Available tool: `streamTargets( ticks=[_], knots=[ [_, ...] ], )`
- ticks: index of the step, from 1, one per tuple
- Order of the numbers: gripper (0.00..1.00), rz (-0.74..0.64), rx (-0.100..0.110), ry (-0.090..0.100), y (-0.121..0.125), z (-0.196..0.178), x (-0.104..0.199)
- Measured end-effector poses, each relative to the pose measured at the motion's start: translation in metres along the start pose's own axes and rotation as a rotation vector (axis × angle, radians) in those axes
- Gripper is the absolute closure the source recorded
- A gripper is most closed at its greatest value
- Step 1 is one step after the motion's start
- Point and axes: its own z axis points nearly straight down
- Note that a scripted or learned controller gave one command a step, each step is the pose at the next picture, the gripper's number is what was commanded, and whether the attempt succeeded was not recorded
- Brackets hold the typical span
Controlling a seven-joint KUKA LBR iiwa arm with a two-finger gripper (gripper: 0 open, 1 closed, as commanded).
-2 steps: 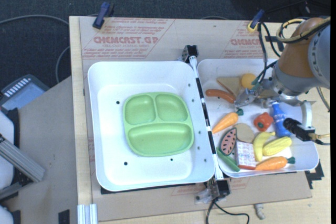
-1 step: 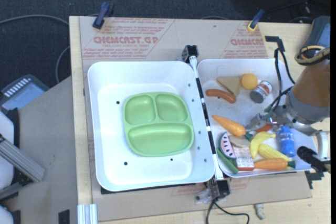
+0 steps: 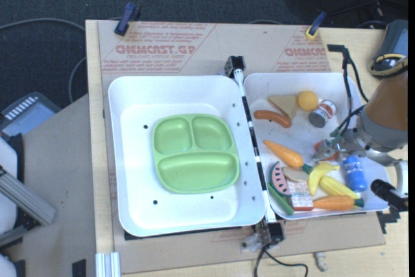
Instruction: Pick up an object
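Note:
The right bin [image 3: 292, 78] holds several toy foods. A sausage [image 3: 272, 117], a bread slice [image 3: 283, 104], an orange ball [image 3: 308, 100] and a small can [image 3: 321, 113] lie at its far end. An orange carrot [image 3: 284, 154] lies in the middle. A watermelon slice [image 3: 279, 181], a banana [image 3: 318, 175], a corn cob [image 3: 337, 187], a blue bottle [image 3: 353, 172] and a second carrot [image 3: 334, 203] crowd the near end. My gripper [image 3: 336, 143] is low over the bin's right side, just above the bottle and beside a small red item [image 3: 323, 151].
The left bin [image 3: 130, 139] carries a green divided plate [image 3: 194, 154]. A black clip [image 3: 235, 64] sits where the two bins meet at the back. The arm's grey wrist and orange band [image 3: 391, 104] overhang the right bin's right rim.

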Motion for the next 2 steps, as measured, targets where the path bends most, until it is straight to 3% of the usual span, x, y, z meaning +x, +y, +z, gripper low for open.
streamTargets(
  ticks=[1,2],
  knots=[
    [1.0,-0.001,-0.001,0.0,0.022,0.009,0.08],
    [1.0,-0.001,-0.002,-0.001,0.033,-0.143,0.122]
  ],
)
